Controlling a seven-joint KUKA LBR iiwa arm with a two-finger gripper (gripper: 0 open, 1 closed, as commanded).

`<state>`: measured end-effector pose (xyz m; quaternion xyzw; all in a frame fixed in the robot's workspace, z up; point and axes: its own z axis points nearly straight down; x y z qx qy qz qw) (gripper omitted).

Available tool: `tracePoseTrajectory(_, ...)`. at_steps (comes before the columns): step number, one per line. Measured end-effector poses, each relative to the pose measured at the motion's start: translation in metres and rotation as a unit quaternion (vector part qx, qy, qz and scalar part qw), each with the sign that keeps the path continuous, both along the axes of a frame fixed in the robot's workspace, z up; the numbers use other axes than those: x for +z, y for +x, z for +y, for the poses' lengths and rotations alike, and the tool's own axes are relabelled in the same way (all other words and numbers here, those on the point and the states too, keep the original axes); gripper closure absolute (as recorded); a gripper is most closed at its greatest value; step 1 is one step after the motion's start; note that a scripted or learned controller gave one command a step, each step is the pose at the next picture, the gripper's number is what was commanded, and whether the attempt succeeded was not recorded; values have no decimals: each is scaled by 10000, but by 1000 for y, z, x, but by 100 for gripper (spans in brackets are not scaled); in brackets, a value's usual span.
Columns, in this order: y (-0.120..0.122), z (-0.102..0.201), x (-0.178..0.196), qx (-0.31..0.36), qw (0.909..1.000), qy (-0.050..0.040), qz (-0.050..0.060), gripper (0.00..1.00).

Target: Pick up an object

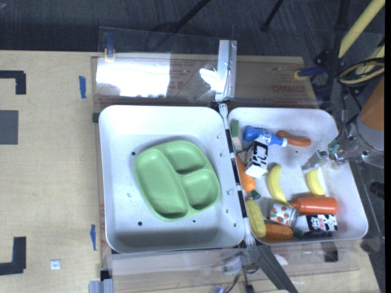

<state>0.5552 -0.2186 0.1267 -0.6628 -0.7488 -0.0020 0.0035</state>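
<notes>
The right bin (287,112) holds several toy foods. Among them are a blue bottle (261,135), an orange sausage (294,140), a black-and-white carton (259,155), a long banana (277,183) and a short banana (315,182). Nearer the front lie an orange bottle (314,205), a small can (282,214), a corn cob (255,216) and a carrot (278,231). My gripper (322,156) hangs over the bin's right side, just above the short banana, and I see nothing in it.
A green divided plate (177,179) lies in the left bin (122,127). A clear plastic panel (159,72) stands behind the bins. The arm's orange band (374,108) is at the right edge. Bare bin floor (311,127) shows at the back right.
</notes>
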Motion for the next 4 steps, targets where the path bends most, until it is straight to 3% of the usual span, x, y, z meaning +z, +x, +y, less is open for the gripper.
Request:
tracePoseTrajectory(1, -14, 7, -31, 55, 10000, 35, -35, 0)
tracePoseTrajectory(2, -44, 20, -39, -926, 9957, -10, -51, 0)
tracePoseTrajectory(3, -29, 31, 19, -262, 9996, -44, -25, 0)
tracePoseTrajectory(4, -22, 10, -31, -295, 9996, 21, -26, 0)
